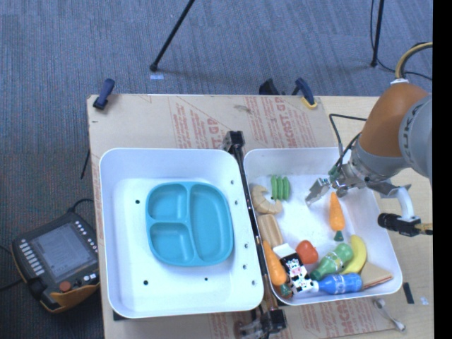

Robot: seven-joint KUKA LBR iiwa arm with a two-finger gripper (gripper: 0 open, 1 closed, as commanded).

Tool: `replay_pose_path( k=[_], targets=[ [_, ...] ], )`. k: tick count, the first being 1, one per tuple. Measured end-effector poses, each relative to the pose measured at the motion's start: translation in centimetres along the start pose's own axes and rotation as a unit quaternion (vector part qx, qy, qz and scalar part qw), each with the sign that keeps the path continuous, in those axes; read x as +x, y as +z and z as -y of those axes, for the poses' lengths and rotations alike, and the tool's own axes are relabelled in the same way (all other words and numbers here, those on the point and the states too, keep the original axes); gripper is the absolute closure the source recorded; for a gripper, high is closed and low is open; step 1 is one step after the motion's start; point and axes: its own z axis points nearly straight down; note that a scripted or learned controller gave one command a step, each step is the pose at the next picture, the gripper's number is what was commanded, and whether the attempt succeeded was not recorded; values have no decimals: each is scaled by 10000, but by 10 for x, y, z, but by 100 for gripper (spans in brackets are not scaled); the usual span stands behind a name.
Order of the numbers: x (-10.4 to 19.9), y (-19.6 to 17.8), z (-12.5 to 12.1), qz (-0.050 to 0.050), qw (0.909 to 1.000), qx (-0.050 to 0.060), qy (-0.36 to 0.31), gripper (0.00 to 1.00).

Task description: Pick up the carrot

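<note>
While hand [330, 186] hovers, carrot [337, 215] lies just below, right bin [390, 254].

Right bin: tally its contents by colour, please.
In the right bin:
Orange: 2, carrot, second carrot
Green: 2, beans, bottle
Tan: 2, croissant, bread stick
Red: 1, tomato
Yellow: 1, banana
Blue: 1, bottle
Black-and-white: 1, carton
Total: 10

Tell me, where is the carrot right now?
The carrot lies in the right-hand bin, near its right wall, pointing up toward the gripper just above it. The yellow banana sits just below it.
</note>
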Motion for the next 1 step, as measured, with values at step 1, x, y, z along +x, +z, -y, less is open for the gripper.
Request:
replay_pose_path(
  k=[1],
  targets=[
    [0, -7, 0, -14, 10000, 20, 2, 100]
  ],
)
